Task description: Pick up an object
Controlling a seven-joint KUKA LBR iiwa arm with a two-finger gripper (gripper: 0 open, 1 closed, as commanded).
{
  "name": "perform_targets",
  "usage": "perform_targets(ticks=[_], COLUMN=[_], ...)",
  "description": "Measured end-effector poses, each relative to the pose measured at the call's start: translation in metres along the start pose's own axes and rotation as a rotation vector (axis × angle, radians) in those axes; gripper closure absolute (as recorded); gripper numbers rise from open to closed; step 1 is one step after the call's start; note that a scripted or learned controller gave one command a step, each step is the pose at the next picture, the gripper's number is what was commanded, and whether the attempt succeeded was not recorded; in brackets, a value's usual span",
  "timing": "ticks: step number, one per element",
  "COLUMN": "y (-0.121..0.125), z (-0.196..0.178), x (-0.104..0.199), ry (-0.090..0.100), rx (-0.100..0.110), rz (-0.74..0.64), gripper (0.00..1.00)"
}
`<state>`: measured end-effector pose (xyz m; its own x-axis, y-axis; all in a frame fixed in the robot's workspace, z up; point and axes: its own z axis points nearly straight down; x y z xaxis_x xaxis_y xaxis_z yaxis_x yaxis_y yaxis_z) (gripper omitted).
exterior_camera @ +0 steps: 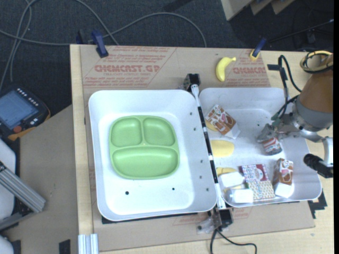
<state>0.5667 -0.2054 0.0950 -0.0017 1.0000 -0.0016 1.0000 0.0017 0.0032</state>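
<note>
The right bin (pixel 241 97) holds several small objects. A red and white snack packet (pixel 220 119) lies at its upper left, and a yellow piece (pixel 222 148) sits below that. A patterned red box (pixel 255 181), white blocks (pixel 233 180) and a brown and white packet (pixel 284 173) lie along the front. My gripper (pixel 268 135) reaches down at the bin's right side, right over a small red and white packet (pixel 272 146). It appears to touch the top of that packet. The arm's wrist (pixel 317 102) hides what lies behind it.
The left bin (pixel 100 115) holds a green divided plate (pixel 144 146). A yellow toy banana (pixel 224 67) lies on the bench behind the right bin. Blue clamps (pixel 99 44) hold the board's back edge. A black divider (pixel 204 136) runs between the bins.
</note>
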Motion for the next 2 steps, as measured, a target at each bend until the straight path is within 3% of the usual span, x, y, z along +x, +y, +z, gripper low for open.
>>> perform_targets(ticks=[1, 2], y=[0.041, -0.013], z=[0.01, -0.09], x=[0.07, 0.148], ry=[0.002, 0.002], rx=[0.001, 0.002], rz=[0.0, 0.0], gripper=[1.0, 1.0])
